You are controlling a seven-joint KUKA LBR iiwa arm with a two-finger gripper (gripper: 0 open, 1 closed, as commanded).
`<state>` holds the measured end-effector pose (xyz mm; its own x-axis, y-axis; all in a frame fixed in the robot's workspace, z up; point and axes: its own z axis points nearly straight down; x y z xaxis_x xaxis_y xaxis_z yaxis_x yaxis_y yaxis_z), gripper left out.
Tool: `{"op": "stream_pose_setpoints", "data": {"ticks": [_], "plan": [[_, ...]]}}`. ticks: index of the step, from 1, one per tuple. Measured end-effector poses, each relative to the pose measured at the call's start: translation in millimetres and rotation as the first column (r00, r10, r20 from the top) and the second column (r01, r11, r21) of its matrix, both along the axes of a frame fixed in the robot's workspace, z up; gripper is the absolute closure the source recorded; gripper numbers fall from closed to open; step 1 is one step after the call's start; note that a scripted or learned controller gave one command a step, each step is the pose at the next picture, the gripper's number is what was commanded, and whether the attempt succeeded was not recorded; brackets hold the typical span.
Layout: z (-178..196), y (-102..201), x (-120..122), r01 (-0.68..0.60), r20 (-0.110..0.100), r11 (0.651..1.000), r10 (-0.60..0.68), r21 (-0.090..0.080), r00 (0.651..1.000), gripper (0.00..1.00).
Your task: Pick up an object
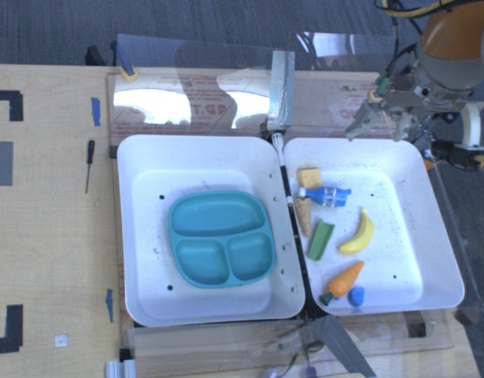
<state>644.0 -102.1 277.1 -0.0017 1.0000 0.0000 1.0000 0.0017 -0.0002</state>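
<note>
The desk (pixel 45 235) is carrying 2 white bins; the left bin (pixel 139 172) is holding a teal divided plate (pixel 222 237). The fingers (pixel 377 124) are hanging spread wide, gripping nothing, above the right bin's (pixel 399 172) far rim, while a banana (pixel 358 233) is lying inside.

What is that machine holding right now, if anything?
Nothing. The tool hangs above the far edge of the right bin, with nothing between its fingers. The banana, carrot and small bottle all lie in that bin.
</note>
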Motion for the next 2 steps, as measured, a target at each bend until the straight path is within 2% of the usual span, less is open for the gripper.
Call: {"op": "stream_pose_setpoints", "data": {"ticks": [1,2], "plan": [[-179,-4,-15,0.055,-0.014,0.999,-0.055,0.001,0.998,0.0],[-189,4,-27,0.247,0.003,0.969,-0.247,0.002,0.969,0.0]]}}
